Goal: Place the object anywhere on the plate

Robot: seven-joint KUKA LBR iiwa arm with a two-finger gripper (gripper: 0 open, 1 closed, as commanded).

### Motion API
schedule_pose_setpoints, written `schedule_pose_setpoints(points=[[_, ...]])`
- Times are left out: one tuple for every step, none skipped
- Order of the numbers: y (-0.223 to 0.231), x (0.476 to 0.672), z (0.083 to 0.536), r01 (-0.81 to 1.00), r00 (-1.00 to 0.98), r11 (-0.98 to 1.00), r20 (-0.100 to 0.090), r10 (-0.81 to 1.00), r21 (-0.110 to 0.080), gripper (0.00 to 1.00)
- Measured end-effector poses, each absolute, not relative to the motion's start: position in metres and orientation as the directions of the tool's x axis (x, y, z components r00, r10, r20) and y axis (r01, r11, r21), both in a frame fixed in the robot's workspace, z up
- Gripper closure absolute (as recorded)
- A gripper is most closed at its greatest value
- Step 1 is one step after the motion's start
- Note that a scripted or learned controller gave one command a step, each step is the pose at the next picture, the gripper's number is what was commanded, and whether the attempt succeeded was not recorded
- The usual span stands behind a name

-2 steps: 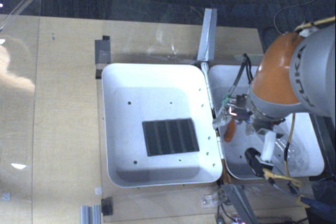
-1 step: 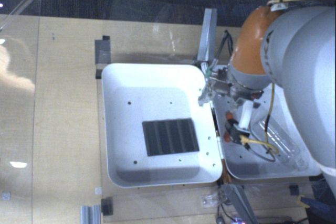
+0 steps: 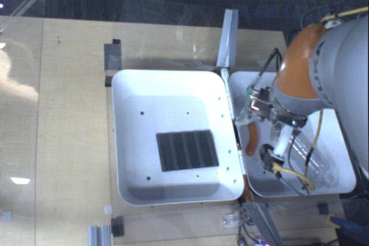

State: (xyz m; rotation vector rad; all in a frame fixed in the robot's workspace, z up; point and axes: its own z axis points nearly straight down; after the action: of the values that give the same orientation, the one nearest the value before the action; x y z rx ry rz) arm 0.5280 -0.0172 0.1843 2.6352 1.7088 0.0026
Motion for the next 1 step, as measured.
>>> schedule_pose_setpoints(points=[[-0.0180,0.4874,0.1838,0.744,0.669,-0.669,0.001,0.744,0.000,0.00]])
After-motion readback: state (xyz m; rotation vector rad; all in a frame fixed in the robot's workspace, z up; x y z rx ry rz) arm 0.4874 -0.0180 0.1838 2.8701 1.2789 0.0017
